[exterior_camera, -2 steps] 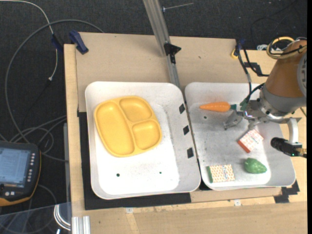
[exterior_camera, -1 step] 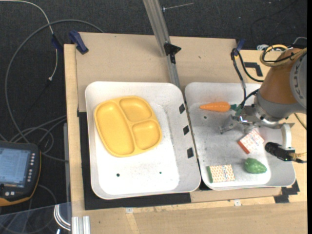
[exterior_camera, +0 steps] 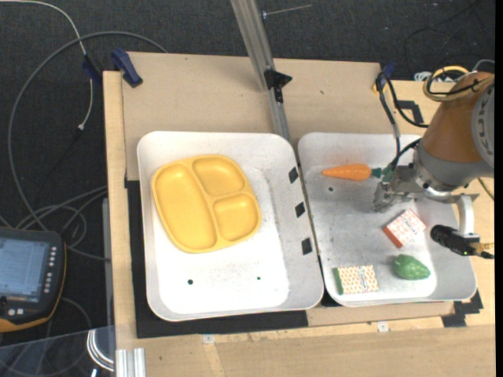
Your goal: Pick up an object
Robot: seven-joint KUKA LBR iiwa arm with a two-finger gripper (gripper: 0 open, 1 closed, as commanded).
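Observation:
The right bin (exterior_camera: pixel 346 234) holds an orange carrot (exterior_camera: pixel 347 173) near its far side. A small red and white box (exterior_camera: pixel 404 228), a green lumpy object (exterior_camera: pixel 411 268) and a flat patterned packet (exterior_camera: pixel 356 279) lie toward its front. My gripper (exterior_camera: pixel 385 197) is low in the right bin, just right of the carrot's green tip and above the red and white box. I see nothing held between its fingers.
The left bin (exterior_camera: pixel 236 281) holds a yellow divided plate (exterior_camera: pixel 206 201). A metal pole (exterior_camera: pixel 255 30) slants in from the top toward the gap between the bins. Cables hang near the arm at the right.

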